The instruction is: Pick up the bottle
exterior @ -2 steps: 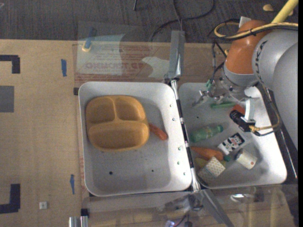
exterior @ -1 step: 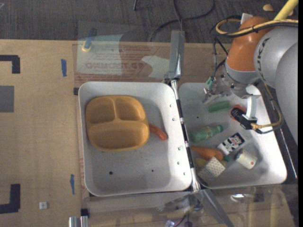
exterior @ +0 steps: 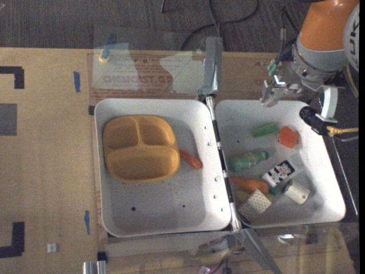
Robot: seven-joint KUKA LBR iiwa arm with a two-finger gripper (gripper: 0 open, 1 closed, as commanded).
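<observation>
Camera view: bottle (exterior: 248, 160) lies untouched in right bin (exterior: 336, 201); gripper (exterior: 276, 91) above bin's far edge, well apart, fingers spread, grasping nothing. Pickup not started.

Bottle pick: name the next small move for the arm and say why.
Probably bring the gripper toward the near-left and lower it over the green bottle. The gripper sits at the right bin's far edge, apart from the bottle, which lies on its side mid-bin. A carrot lies just nearer than it, so come down centred on the bottle.
</observation>
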